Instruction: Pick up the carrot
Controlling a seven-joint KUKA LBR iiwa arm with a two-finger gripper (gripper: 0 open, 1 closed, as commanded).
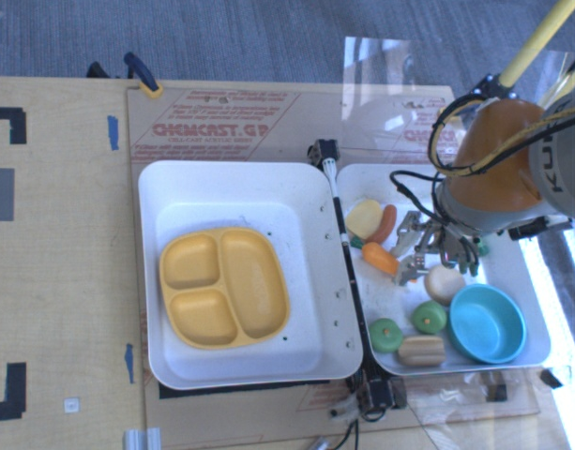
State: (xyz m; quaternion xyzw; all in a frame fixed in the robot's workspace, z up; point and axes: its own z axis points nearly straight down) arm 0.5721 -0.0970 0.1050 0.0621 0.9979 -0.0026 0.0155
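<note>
Your carrot [381, 260] lies untouched on the floor of the right bin [536, 345], near its left wall, while the claw [420, 251] hangs just to its right, fingers apart and holding nothing, so by my reading the pickup remains undone.

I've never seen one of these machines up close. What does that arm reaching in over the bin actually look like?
The arm is bulky and rounded, with a wide glossy orange band above the wrist and a pale grey casing that carries dark lettering at the picture's edge. Black cables loop loosely around the orange part. At its tip is the gripper, a small cluster of silvery metal parts with thin wires.
</note>
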